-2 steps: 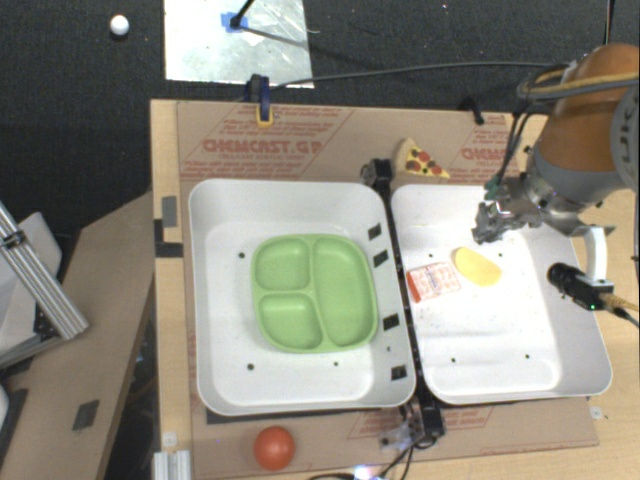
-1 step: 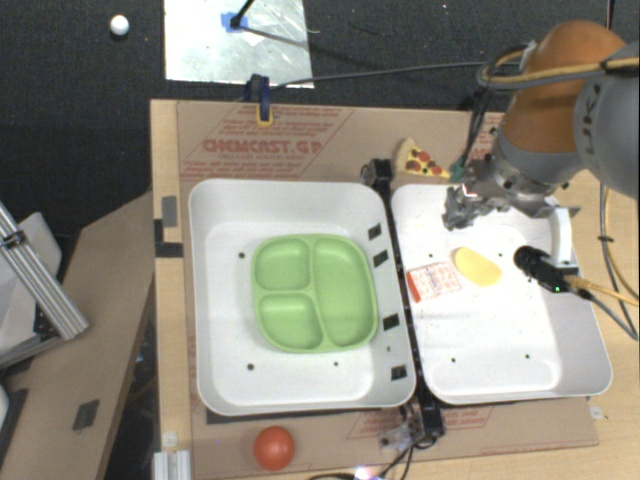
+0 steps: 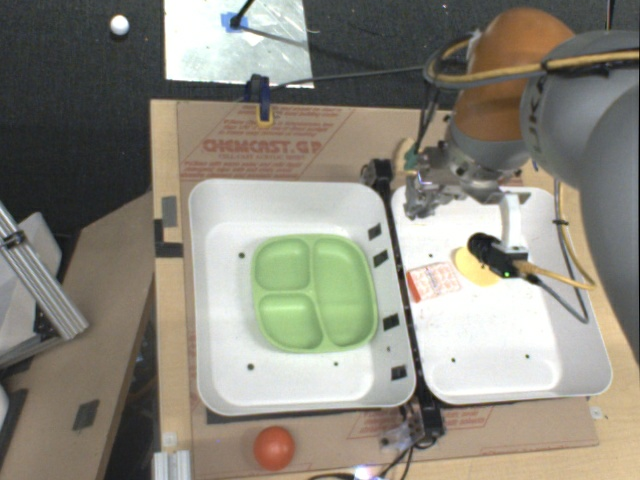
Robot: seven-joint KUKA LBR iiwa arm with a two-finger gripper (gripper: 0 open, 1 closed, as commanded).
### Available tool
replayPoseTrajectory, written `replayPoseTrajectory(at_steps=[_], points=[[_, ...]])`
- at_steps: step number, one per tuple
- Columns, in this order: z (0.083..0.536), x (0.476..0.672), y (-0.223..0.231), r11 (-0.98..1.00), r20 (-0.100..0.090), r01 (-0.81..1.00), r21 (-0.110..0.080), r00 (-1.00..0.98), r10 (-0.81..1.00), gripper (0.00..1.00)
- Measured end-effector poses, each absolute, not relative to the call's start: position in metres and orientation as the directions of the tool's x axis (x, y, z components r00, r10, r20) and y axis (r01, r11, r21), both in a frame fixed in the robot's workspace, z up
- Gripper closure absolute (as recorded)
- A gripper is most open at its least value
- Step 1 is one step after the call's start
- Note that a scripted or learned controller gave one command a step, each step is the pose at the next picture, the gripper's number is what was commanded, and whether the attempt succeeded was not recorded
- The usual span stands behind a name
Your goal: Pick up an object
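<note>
Camera view from above takes in a brown board (image 3: 280, 143) printed with red lettering, which lies on the bench under both bins. The grey arm (image 3: 590, 98) comes in from the right, and its orange band (image 3: 505, 68) sits over the far edge of the right bin (image 3: 500, 348). The left bin (image 3: 215, 268) lies just beside the right one, their inner walls touching along the middle.

A crinkled silver sheet (image 3: 215, 38) lies on the dark surface beyond the board, to the far left. A pale green divided plate (image 3: 313, 293) rests flat in the middle of the left bin, with three compartments showing.

The gripper (image 3: 420, 200) hangs over the far left corner of the right bin, close to the wall shared by the bins. Whether it is spread or pressed together cannot be told from this angle, and nothing can be seen pinched in it.

A silver rail (image 3: 40, 278) slants along the left edge, off the board.

A small red-and-white packet (image 3: 433, 281) lies on the floor of the right bin, towards its left side and nearer than the gripper. Just to its right lies a yellow disc (image 3: 466, 266), partly covered.

An orange ball (image 3: 273, 447) sits on the board at the near edge, outside the left bin. A blue clamp (image 3: 259, 90) stands at the board's far edge, and a small white ball (image 3: 120, 25) lies far left on the dark surface.
</note>
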State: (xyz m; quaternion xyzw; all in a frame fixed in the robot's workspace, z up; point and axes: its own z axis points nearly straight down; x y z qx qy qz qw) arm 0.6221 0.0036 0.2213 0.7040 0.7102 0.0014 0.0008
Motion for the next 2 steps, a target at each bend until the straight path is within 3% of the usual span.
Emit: replayPoseTrajectory(at_steps=[2], points=[[0.215, 0.652, 0.108, 0.01, 0.002, 1.0, 0.004, -0.01, 1.0, 1.0]])
